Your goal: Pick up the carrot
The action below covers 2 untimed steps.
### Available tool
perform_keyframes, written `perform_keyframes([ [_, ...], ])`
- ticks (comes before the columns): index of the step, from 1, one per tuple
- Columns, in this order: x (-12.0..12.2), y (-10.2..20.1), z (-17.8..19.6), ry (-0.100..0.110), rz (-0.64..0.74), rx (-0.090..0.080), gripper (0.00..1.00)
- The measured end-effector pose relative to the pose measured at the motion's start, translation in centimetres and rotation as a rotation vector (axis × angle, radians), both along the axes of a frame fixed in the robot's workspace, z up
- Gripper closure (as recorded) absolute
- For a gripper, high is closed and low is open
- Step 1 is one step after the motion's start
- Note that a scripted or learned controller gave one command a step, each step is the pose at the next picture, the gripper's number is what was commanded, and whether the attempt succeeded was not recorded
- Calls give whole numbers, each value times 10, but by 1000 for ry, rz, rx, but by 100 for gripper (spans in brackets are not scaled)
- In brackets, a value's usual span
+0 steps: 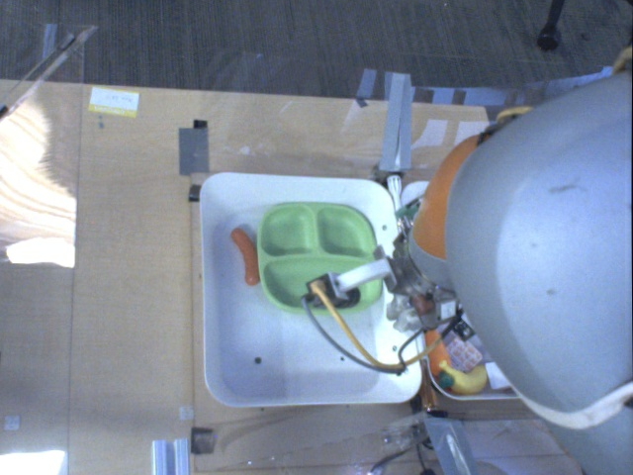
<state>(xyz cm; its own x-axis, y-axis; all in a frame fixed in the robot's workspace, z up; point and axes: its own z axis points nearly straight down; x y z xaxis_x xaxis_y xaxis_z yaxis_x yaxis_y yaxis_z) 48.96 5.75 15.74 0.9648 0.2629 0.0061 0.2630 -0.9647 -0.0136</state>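
The carrot (245, 255), a small orange stick, lies in the left bin (223, 364) against the left rim of a green divided plate (316, 250). My gripper (404, 310) hangs over the right edge of this bin, by the wall between the two bins. It is well to the right of the carrot, with the plate between them. The big grey arm and its orange band cover much of the gripper.
The green plate has three compartments and sits in the upper middle of the left bin. A yellow toy (465, 376) and some orange bits (438, 349) lie in the right bin, mostly under the arm. A grey post (396, 132) stands behind the bins.
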Motion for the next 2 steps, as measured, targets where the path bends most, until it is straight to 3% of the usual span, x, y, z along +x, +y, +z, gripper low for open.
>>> perform_keyframes([
  [2, 3, 4, 19, -3, 17, 2, 100],
])
